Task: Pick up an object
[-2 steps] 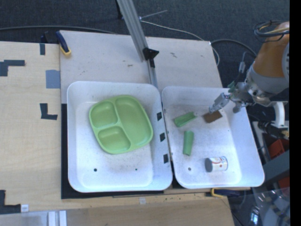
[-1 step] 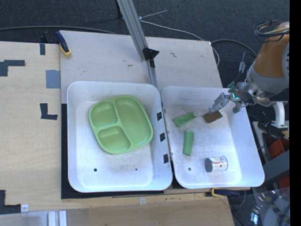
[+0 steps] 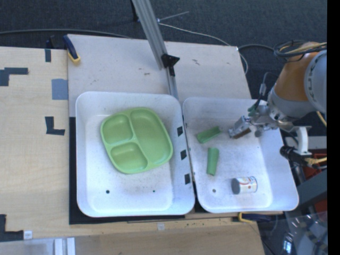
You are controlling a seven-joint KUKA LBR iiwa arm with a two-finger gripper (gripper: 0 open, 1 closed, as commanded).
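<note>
Gripper (image 3: pixel 240 129) hovering over right bin (image 3: pixel 276 195), upper middle; finger state: cannot tell, nothing visibly held. Nearest target: green block (image 3: pixel 207 135) just left. Judgement: aligning across its short side, descending straight, avoiding bin wall.

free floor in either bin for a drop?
Left bin: bare strip along the near wall, below the green divided plate. Right bin: open between the lower green block and right wall. Crowded around the upper green block, the hand and the can.
</note>
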